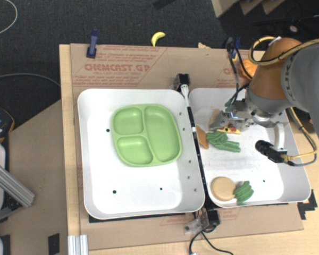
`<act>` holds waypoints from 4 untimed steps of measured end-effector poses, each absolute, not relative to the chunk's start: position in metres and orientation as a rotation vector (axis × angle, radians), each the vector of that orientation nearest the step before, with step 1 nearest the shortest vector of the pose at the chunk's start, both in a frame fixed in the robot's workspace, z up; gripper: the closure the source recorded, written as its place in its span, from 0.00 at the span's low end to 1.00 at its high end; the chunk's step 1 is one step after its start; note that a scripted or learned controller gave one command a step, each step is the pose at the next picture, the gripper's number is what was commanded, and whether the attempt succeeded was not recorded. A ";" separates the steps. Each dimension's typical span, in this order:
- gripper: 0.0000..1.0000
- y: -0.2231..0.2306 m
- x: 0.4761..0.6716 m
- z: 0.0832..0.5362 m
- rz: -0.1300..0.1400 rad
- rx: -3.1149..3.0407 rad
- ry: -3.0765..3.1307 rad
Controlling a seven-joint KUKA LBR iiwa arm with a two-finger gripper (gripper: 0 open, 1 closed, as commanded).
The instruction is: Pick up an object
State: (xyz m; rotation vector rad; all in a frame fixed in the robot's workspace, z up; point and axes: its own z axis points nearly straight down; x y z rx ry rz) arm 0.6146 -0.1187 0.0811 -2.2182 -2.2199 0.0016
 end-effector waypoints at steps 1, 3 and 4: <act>1.00 -0.122 0.620 0.104 -0.014 -2.233 -2.233; 1.00 0.046 0.591 0.188 -0.005 -2.212 -2.232; 1.00 0.126 0.543 0.332 -0.025 -2.211 -2.238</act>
